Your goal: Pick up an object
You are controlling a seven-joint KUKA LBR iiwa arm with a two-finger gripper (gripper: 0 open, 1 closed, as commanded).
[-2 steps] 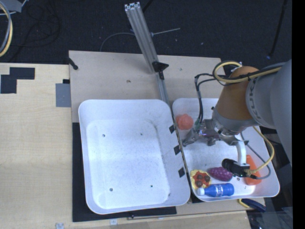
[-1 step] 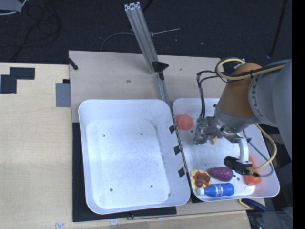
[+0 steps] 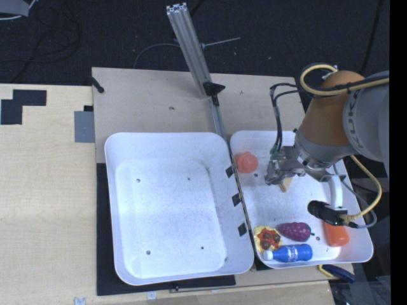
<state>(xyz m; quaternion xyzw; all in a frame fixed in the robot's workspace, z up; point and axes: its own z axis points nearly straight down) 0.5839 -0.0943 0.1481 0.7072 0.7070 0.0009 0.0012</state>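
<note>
Bench (image 3: pixel 146 100) bearing two white bins (image 3: pixel 168 202)

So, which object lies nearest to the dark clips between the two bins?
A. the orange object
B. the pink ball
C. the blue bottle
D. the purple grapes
B: the pink ball lies at the right bin's upper left, just beside the clips; the bottle, grapes and orange object lie along the near edge.

A grey aluminium extrusion bar (image 3: pixel 193 49) stands slanted behind the two white bins (image 3: pixel 127 151). Black cables (image 3: pixel 57 18) trail across the dark floor. A light wooden bench (image 3: pixel 44 189) extends left.
</note>
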